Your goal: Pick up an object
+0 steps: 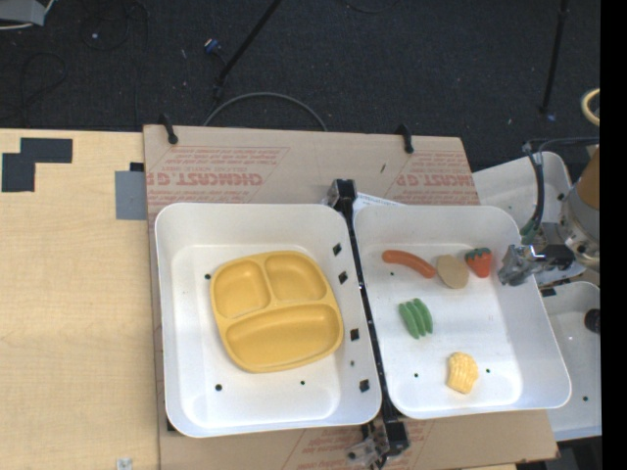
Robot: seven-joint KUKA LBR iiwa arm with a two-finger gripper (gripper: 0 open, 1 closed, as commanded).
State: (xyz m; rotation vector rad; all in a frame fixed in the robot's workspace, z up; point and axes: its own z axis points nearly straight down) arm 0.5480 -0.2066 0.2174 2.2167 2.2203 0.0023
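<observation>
Tomato (479, 260) toy sitting in right bin (534, 360), touching beige piece (453, 271). Hand (516, 265) just beside, at bin's edge; grip state impossible to tell. Could nudge tomato aside, or clip the wall.

There are two white bins (186, 262), side by side. One yellow plate (276, 310) is on the left. On the right are five toy foods: one sausage (408, 262), one potato (453, 271), one strawberry (479, 261), one green bean pod (415, 318) and one corn (462, 372).
</observation>
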